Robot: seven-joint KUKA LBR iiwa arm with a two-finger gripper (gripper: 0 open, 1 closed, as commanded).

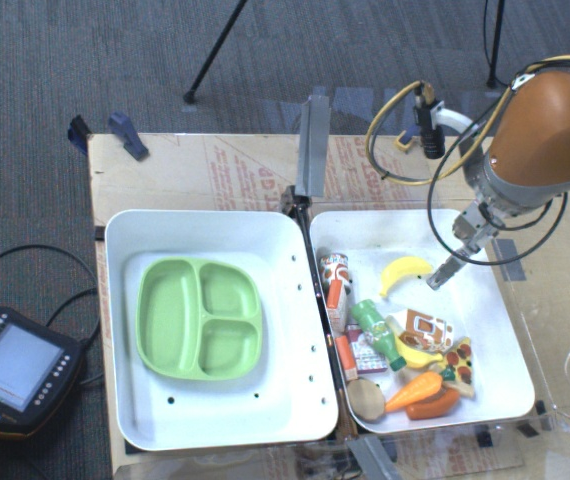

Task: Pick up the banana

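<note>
Two shallow white bins sat side by side on a cardboard-topped surface. Left bin: one light green divided plate with three compartments, lying flat at the middle. Right bin: a crowded lot of toy foods and small containers. The banana, yellow and curved, lay alone on the bin floor in the upper middle part, apart from the main pile below it. Left of it, against the bin's left wall, stood a red-and-white can with an orange-capped tube beside it. A green bottle lay aslant below the banana, near an orange-and-white carton. A carrot and a tan, rounded item lay along the near edge, with a pizza slice toward the right. The grey arm with its orange band reached in from the right; its pincer was low over the right bin, just right of the banana's right tip, nothing seen between its fingers; whether they were apart or together could not be told. A teach pendant lay on the carpet at lower left, and a tripod leg crossed the floor above.
</note>
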